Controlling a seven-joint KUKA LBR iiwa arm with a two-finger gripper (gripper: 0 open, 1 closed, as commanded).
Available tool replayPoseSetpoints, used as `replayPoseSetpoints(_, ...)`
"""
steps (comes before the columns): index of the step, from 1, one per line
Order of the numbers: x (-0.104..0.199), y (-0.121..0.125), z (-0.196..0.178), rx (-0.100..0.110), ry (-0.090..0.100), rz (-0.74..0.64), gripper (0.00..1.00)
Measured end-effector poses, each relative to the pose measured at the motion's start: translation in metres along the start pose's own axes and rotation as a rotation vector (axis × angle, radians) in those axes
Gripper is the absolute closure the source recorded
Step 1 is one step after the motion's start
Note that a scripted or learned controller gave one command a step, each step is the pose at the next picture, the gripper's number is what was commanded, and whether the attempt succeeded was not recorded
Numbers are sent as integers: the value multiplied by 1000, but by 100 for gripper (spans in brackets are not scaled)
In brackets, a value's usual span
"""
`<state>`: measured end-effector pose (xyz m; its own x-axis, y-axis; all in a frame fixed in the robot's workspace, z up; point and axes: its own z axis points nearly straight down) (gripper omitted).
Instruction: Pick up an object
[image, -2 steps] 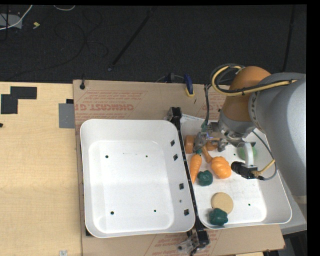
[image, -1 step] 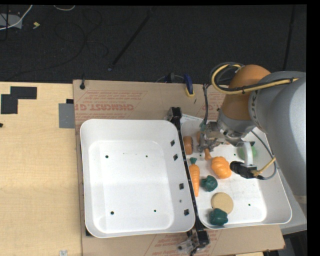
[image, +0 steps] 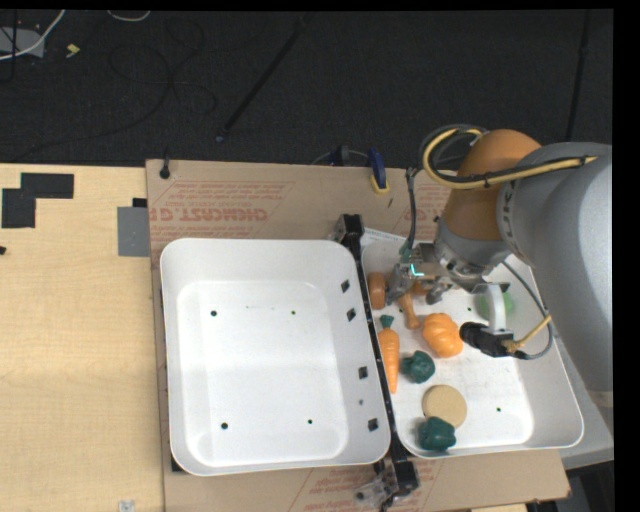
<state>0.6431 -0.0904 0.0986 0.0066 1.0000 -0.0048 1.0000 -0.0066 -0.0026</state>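
Orange and green toys cluster along the right bin's (image: 560, 425) left wall, none lifted yet. Your hand (image: 420, 285) hangs low over the upper ones, near the orange piece (image: 441, 335); you cannot tell its grip, so the pick remains undone.

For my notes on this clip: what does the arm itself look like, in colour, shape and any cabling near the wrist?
The arm is a bulky, rounded grey body with an orange band above the wrist. Yellow and black cables loop beside that band, and another yellow-and-black cable curves lower down, ending in a black plug. The gripper is a small dark metal assembly with a tiny green light.
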Motion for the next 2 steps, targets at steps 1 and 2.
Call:
replayPoseSetpoints(1,-5,1,6,-4,-15,1,0)
replayPoseSetpoints(2,-42,1,11,-1,2,-4,0)
